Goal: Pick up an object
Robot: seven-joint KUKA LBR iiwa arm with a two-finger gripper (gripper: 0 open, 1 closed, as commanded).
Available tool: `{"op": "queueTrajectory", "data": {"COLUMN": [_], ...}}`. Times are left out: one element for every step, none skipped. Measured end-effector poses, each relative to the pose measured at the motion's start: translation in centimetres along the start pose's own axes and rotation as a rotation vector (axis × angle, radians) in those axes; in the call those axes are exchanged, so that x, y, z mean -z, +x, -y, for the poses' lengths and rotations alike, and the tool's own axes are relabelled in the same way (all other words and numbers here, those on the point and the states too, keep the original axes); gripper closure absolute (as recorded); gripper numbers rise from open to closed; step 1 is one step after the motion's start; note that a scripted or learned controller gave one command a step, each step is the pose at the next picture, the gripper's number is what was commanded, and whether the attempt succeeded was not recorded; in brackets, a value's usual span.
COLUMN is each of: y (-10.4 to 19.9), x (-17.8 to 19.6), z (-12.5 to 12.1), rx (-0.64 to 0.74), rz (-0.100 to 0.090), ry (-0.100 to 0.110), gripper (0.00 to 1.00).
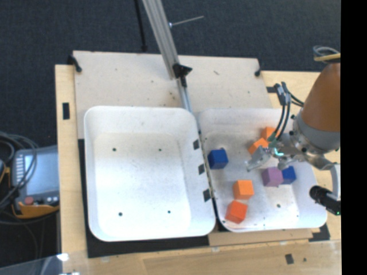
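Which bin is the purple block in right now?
In the right bin. The purple block lies on its floor beside a blue block, just below the end effector.

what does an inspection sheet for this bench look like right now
surface: wooden bench bearing two shallow white bins, left bin and right bin, side by side.
job's things: all in the right bin: blue cube, orange cube, red-orange cube, purple cube, small blue cube beside it, two orange cubes near the claw.
clutter: nothing seen.
grippers: claw low over the right bin, by the purple cube; grip cannot be judged.
cables: black cables along the arm; more at the left edge.
surroundings: metal pole, handheld screen unit, dark carpet.
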State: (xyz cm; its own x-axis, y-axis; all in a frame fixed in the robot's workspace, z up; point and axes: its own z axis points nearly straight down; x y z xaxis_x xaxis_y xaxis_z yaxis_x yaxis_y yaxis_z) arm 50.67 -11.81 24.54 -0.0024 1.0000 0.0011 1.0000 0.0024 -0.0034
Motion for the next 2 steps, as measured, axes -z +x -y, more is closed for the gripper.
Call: {"op": "queueTrajectory", "data": {"y": [0.0, -0.5], "x": [0.2, -6.1], "z": [-0.1, -0.2], "rx": [-0.003, -0.004], "rz": [0.001, 0.002], "ry": [-0.005, 0.002], "gripper": [0.00, 0.00]}}
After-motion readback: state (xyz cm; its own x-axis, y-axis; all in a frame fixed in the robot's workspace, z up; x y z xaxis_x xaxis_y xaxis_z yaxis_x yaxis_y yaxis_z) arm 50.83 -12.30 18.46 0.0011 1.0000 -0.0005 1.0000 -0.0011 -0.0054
